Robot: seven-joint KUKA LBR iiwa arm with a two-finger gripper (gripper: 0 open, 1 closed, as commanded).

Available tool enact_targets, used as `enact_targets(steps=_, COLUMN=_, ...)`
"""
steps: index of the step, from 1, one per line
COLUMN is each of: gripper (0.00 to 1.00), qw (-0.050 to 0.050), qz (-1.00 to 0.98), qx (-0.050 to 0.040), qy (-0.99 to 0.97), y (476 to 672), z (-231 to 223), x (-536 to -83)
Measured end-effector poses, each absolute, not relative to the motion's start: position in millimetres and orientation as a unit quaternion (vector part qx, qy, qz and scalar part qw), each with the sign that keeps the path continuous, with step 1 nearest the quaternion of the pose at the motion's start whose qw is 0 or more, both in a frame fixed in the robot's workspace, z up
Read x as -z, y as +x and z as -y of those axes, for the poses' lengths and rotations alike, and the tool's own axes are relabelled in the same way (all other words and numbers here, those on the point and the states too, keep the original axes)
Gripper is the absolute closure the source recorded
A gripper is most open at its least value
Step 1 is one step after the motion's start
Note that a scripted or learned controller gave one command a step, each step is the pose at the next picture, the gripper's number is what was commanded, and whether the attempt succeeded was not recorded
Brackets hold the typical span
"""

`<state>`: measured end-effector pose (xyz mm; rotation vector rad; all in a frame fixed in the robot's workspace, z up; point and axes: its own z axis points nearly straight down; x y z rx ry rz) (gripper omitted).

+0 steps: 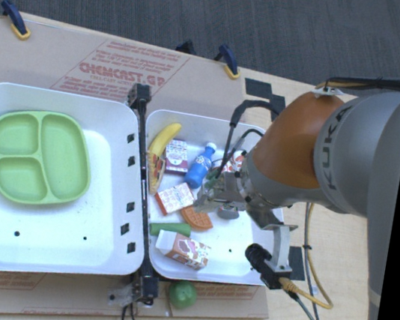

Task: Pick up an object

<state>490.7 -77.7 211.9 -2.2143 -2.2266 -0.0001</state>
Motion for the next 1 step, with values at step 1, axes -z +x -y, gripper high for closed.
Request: enact_targets(steps=1, gripper=1.0, qw=0.001, qz=0.711, qx=-0.0002, qy=-0.703, y=491.5, z=77.5, x=-221.6)
